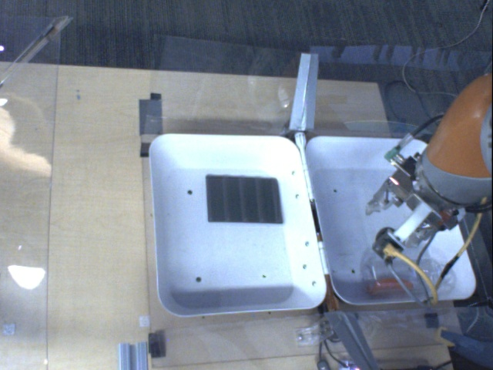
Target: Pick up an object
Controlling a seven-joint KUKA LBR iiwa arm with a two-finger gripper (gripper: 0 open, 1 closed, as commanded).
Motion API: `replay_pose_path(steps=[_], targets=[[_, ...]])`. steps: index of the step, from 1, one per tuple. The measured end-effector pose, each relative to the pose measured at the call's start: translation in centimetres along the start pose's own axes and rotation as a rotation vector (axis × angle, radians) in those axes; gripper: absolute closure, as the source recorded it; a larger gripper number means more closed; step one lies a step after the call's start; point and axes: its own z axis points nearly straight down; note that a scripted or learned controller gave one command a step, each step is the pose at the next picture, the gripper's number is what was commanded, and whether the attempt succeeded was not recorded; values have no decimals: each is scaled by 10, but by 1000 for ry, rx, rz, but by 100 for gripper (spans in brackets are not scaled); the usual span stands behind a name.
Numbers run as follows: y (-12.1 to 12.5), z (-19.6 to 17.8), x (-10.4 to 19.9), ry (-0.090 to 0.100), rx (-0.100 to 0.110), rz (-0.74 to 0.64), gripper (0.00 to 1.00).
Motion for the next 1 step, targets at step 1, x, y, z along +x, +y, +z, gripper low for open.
replay_pose_path(steps=[1], targets=[[3,4,11,0,-1,284,0]])
